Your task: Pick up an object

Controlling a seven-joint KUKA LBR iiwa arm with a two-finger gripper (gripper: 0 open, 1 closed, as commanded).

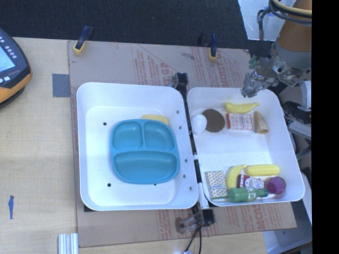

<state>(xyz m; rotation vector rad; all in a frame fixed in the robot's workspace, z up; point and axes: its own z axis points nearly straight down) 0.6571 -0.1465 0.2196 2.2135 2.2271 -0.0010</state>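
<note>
My gripper (250, 89) hangs over the far rim of the right bin (286, 136), just above and left of a small banana (241, 107). Nothing is visible in its grasp. Beneath the banana lie a brown round disc (214, 120), a white ball (198, 123), a red-and-white packet (240, 121) and a tan cone (260, 123). At the bin's near end sit a yellow corn cob (262, 170), a second banana (233, 176), a checkered packet (215, 184), a green bottle (243, 195) and a purple piece (275, 184).
The left bin (90, 142) holds a blue divided plate (144, 151) with a yellow block (154, 119) partly hidden behind it. Blue and yellow clamps (212, 45) pin the cardboard at the far edge. A handheld pendant (10, 65) lies at the far left.
</note>
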